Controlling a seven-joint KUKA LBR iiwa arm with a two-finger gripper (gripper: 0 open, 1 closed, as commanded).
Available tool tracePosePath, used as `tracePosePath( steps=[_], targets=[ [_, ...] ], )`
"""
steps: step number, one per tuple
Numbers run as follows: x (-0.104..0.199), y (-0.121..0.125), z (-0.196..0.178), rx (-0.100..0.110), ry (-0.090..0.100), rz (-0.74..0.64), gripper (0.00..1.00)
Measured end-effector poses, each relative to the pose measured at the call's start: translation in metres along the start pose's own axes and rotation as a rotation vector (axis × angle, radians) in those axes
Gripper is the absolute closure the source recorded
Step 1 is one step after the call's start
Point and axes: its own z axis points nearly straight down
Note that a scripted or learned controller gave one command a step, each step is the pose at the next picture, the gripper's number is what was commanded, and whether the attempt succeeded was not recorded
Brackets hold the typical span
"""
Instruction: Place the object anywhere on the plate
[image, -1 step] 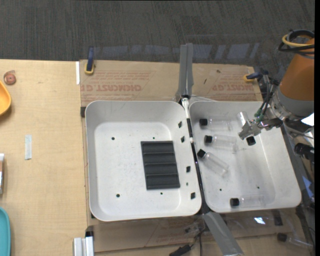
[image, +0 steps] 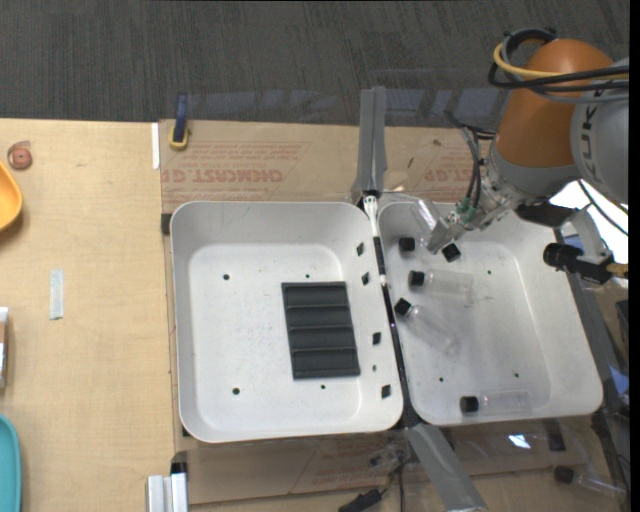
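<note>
Camera view: the gripper (image: 441, 240) is seen low over the right bin's (image: 560, 400) far-left part. Whether its jaws are parted cannot be told. A black ridged plate (image: 320, 330) is seen in the left bin (image: 200, 300).

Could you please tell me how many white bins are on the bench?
2: the left bin holds a dark ribbed plate; the right bin lies under the gripper.

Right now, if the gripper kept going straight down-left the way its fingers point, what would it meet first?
Probably the small black block on the floor of the right white bin, just left of the gripper. Depth is unclear from above, so it could touch the bin floor first.
</note>
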Motion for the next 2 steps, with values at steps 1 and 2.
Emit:
tracePosePath(
  steps=[1, 2],
  targets=[
    [0.068, 0.051, 0.000, 0.001, 0.000, 0.194, 1.00],
    [0.131, 0.079, -0.022, 0.001, 0.000, 0.129, 1.00]
  ],
)
